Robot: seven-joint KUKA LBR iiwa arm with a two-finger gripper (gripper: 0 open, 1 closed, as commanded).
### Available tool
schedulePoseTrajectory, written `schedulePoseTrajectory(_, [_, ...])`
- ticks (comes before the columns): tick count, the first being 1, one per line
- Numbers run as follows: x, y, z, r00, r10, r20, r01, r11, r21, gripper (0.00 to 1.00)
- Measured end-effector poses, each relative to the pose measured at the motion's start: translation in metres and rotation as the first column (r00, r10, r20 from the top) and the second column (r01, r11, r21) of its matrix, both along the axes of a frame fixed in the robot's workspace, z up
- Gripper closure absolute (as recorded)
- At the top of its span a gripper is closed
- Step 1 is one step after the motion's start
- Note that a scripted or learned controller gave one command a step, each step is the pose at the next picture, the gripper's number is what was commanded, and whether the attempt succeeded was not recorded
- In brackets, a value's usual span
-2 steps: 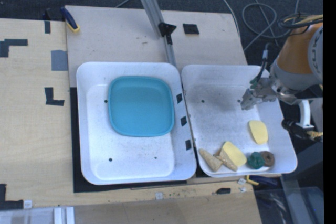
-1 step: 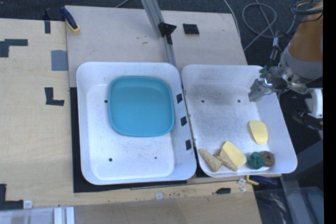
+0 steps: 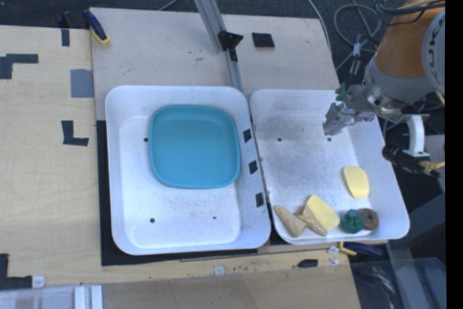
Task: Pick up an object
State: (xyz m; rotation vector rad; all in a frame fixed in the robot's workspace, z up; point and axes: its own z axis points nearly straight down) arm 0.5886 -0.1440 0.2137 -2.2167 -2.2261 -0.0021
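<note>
Pincer (image 3: 334, 124) hangs over the bare upper part of the right bin (image 3: 289, 119); I can't tell how it is set. My targets crowd the lower corner, well apart from it: yellow piece (image 3: 355, 181), cheese-like wedge (image 3: 321, 213), bread-like stick (image 3: 289, 221), green lump (image 3: 352, 222), brown ring (image 3: 370, 218). I judge a descent here would grab nothing, and one among the touching pieces could slip

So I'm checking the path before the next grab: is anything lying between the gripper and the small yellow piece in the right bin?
Nothing visible. The gripper is over the upper part of the right bin, and only bare bin floor lies between it and the yellow piece. The other items sit nearer the front edge.
</note>
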Motion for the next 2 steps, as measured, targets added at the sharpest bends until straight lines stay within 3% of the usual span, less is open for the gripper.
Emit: schedulePoseTrajectory(2, [0.011, 0.090, 0.001, 1.000, 0.000, -0.002, 0.000, 1.000, 0.000, 1.00])
